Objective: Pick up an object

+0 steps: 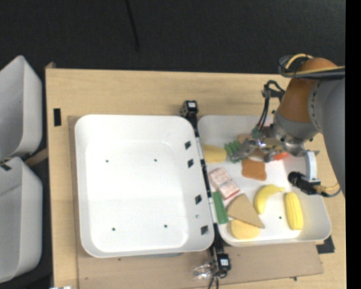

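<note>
Nearest item: round yellow-orange wedge (245, 229), lying at the near edge of the right white bin (316, 224)
Tan triangular slice (243, 210), just behind and touching the wedge
Green stick-shaped piece (219, 207), lying along the right bin's left wall, beside the tan slice
Yellow corn cob (293, 210), lying lengthwise at the near right of the same bin
Yellow banana-like curved piece (265, 197), just left of the corn cob
White packet with red print (224, 183), left of centre, behind the tan slice
Brown-orange square block (254, 170), mid bin
Pale yellow rounded piece (215, 155), against the left wall, farther back
Green leafy piece (234, 149), just beside the gripper
Gripper (257, 147), low over the far part of the right bin, above the brown block; finger state cannot be told
Left white bin (84, 179), alongside, touching the right bin
Wooden bench (120, 92), bearing both bins
</note>
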Controlling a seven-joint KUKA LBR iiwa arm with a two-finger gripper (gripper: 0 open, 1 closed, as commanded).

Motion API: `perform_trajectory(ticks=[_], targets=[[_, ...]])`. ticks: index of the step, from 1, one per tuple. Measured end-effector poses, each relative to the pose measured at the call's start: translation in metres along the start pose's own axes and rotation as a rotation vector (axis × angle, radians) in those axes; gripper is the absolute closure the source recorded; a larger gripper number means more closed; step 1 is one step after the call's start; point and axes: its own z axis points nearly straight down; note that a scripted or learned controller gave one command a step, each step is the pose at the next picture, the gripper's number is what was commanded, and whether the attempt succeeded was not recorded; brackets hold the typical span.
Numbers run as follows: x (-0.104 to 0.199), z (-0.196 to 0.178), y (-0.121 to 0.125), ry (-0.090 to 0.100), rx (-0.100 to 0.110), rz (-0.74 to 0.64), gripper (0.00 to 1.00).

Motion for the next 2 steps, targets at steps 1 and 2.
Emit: perform_trajectory(ticks=[1,2], targets=[[0.031,0.003,0.046,0.006,0.012,-0.003,0.00],[0.073,0.009,0.057,-0.004,0.016,-0.002,0.00]])
